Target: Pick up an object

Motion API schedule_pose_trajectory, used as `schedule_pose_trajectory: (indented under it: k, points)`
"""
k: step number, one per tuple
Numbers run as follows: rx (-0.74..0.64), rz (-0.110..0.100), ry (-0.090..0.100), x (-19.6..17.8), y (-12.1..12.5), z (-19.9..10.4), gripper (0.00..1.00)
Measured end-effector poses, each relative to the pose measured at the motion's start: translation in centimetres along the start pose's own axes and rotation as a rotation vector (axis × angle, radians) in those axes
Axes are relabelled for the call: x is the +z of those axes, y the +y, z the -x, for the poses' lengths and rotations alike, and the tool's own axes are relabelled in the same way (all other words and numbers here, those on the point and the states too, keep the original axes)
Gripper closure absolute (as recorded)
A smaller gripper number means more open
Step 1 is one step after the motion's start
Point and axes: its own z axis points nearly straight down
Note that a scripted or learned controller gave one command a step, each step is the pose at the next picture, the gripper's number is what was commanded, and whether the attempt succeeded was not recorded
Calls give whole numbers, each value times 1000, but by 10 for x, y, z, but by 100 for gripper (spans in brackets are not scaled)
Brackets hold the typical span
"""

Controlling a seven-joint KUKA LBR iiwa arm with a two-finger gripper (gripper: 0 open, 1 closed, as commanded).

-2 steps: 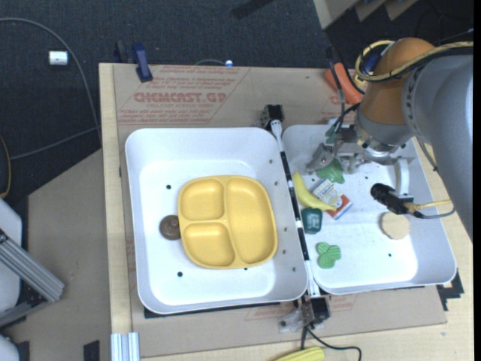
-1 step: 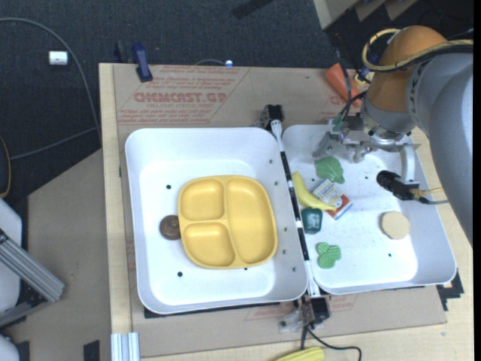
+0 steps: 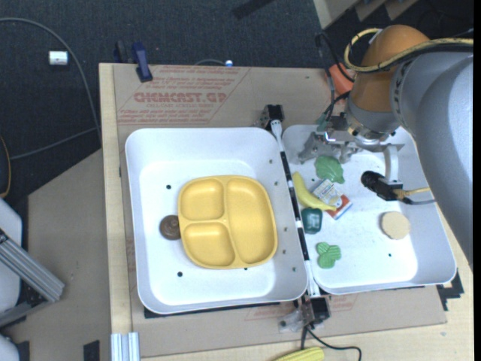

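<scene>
A: Quick one. Where is the gripper [image 3: 333, 150] sitting?
B: It is hanging over the right bin [image 3: 376, 268], at that bin's 12 o'clock end, with the arm coming in from 3 o'clock. I cannot tell if it is open or closed, because the wrist is blocking it from this angle.
A: Holding anything?
B: I am seeing nothing in it. A green leafy piece [image 3: 329, 169] is lying just at the gripper's 6 o'clock, near or touching, I cannot say which. I am guessing that is the target, since the tool is pointing down right by it.
A: Rest of that bin?
B: A yellow banana [image 3: 304, 192] is lying along the 9 o'clock wall, with a white and red packet [image 3: 331, 195] just beside it at its 3 o'clock. A teal block [image 3: 311, 219] is sitting at the banana's 6 o'clock end, and a second green piece [image 3: 328, 255] is lying further toward 6. A beige disc [image 3: 394, 225] is lying alone toward 4 o'clock, well apart.
A: Why the crowding?
B: It is looking like loose scatter bunching against the wall. That is making a clean grab harder, and neighbours are probably going to get nudged.
A: Left bin [image 3: 146, 164]?
B: A yellow divided plate [image 3: 225, 222] is taking up the middle, with a brown round thing [image 3: 170, 227] touching its 9 o'clock edge. Both are lying far from the tool, so I am not counting them as candidates.
</scene>
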Motion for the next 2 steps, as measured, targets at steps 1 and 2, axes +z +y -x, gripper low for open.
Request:
schedule_pose_trajectory:
  k: [1,2]
  points:
    - [1,-1,-2,0,-16,28,0]
    - [1,2,-2,-10,-16,27,100]
